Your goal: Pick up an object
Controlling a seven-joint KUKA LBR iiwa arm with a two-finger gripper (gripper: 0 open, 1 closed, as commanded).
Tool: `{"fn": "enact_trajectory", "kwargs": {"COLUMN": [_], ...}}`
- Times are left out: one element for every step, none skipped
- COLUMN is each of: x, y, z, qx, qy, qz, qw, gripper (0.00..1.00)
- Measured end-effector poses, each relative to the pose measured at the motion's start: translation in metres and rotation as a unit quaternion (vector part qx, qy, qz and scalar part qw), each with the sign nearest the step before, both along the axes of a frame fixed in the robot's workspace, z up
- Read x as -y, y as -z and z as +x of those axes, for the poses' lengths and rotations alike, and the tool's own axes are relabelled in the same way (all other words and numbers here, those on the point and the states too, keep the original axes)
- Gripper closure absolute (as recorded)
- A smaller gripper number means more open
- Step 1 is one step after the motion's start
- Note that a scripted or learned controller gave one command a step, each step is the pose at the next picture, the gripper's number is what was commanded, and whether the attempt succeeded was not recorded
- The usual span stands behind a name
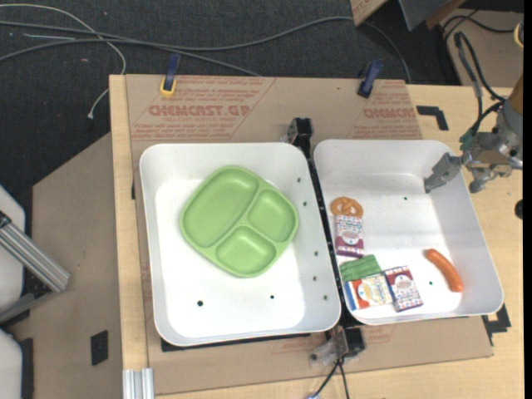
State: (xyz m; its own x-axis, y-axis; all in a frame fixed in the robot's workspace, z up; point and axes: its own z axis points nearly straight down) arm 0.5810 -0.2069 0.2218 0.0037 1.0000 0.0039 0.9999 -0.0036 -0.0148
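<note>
Small packets (391, 289) crowd the lower edge of the right bin (399, 160), a sausage (444, 269) and pretzel (347, 207) nearby, likely pick candidates. At frame right, the gripper (460, 177) hovers with fingers spread, holding nothing. A green divided plate (239, 220) occupies the left bin (166, 173).

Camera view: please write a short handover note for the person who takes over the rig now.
Tool: at the right bin's far right edge, holding nothing visible; finger state unclear.
Right bin: pretzel, purple packet, green packet, two small cartons and an orange sausage, all along the left and near sides.
Left bin: green divided plate.
Done: nothing picked yet.
Left: pick one object.
</note>
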Motion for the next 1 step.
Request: {"fn": "enact_trajectory", "kwargs": {"x": [-0.0008], "y": [-0.0085], "z": [0.003], "qx": [0.007], "qy": [-0.002], "qz": [-0.0017], "qw": [1.0], "gripper": [0.0]}}
